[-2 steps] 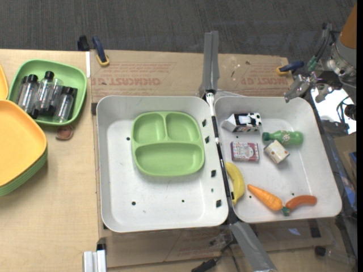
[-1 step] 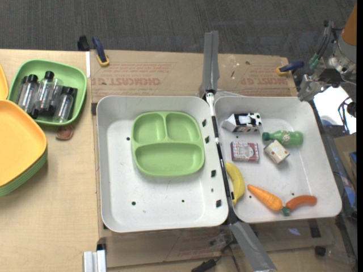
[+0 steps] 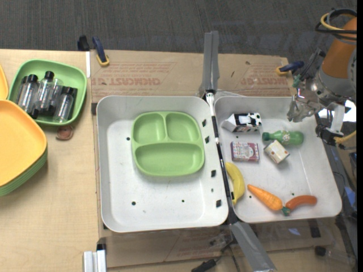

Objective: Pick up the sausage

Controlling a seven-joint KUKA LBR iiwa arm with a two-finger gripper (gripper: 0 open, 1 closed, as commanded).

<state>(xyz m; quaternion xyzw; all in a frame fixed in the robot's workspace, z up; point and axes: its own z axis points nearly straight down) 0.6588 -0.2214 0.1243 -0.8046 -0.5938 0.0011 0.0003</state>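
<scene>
Task not begun: we see the sausage lying in the right bin, beside the carrot. Gripper hangs well above; fingers' state unreadable.

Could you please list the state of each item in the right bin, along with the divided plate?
sausage: lying flat, untouched
carrot: lying flat
banana: lying against the bin's left wall
green bottle: on its side
milk carton: tipped over
divided plate: upright
tool: above the bin's far right corner

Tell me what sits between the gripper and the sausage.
In the camera view, a green bottle and a small tan box lie between the gripper and the sausage.
</scene>
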